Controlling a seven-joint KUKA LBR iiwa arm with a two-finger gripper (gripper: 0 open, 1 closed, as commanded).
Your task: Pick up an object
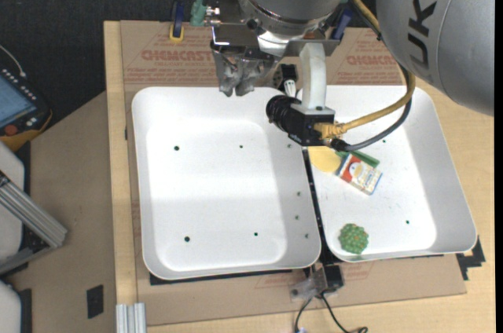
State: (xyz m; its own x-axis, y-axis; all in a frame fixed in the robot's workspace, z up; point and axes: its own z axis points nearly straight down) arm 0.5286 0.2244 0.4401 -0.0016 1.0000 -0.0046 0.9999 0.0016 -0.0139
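Camera view, from its near edge: a green knobbly ball [353, 238] is seen at the front of the right bin [440, 190], close to the divide between the bins. Further back, a small printed packet [360, 172] lies tilted, just beside a yellow piece [321, 159] partly hidden under a black wrist fitting [297, 118]. The left bin [208, 190] is set alongside. Beyond, the gripper [236, 78] is held over the far rim of the left bin, well apart from the objects; whether its fingers are spread or closed cannot be told, and nothing is seen between them.
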